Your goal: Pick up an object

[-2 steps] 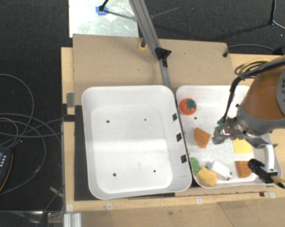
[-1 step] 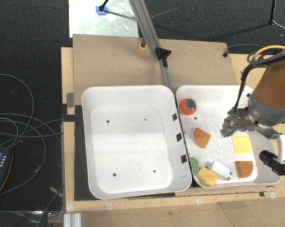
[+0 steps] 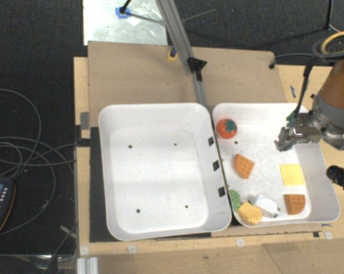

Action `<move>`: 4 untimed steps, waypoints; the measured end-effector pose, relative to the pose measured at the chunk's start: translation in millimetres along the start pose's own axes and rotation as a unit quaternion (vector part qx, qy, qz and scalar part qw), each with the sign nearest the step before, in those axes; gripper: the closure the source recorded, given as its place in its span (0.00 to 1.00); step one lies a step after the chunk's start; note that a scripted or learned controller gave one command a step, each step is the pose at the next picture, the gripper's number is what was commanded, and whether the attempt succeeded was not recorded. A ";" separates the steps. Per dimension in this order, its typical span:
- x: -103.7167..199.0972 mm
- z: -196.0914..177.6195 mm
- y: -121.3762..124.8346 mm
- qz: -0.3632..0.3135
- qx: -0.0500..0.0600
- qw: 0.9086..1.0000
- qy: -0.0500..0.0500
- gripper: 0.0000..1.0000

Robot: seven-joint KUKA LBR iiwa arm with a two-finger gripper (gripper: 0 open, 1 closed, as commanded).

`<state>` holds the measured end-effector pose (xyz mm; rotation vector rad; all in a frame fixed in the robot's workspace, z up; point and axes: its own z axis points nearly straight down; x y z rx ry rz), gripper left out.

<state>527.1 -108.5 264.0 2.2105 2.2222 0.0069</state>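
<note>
- Two shallow white bins side by side on a wooden bench: left bin (image 3: 112, 153) in the centre of the frame, right bin (image 3: 330, 210) toward the right of the frame, rims touching along the middle.
- Gripper (image 3: 285, 141) low over the right bin's upper right part, reaching in from the right edge of the frame; grey arm (image 3: 338, 110) with orange band behind it.
- Fingers dark and bunched together against the white floor; cannot tell how far apart, nothing seen between them.
- Red tomato-like toy (image 3: 227, 128) at the upper left corner of the right bin, well apart from the gripper.
- Orange waffle-patterned piece (image 3: 244, 166) below the tomato, left of centre in that bin.
- Yellow block (image 3: 292, 175) below the gripper, near but apart from it.
- Second orange waffle piece (image 3: 294, 204) just below the yellow block, near the bin's lower rim.
- Cluster at the lower left corner of the right bin: green item (image 3: 234, 198), yellow chunk (image 3: 250, 213), white-grey object (image 3: 267, 205), lying close together.
- Grey pole (image 3: 178, 27) slanting from the top of the frame down to the bins' shared upper rim.
</note>
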 end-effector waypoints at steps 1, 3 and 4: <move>56.4 -4.7 8.6 -0.003 0.003 1.000 0.002 1.00; 158.3 3.4 27.4 -0.002 0.003 1.000 0.002 1.00; 207.5 20.2 25.4 -0.002 0.005 1.000 0.002 1.00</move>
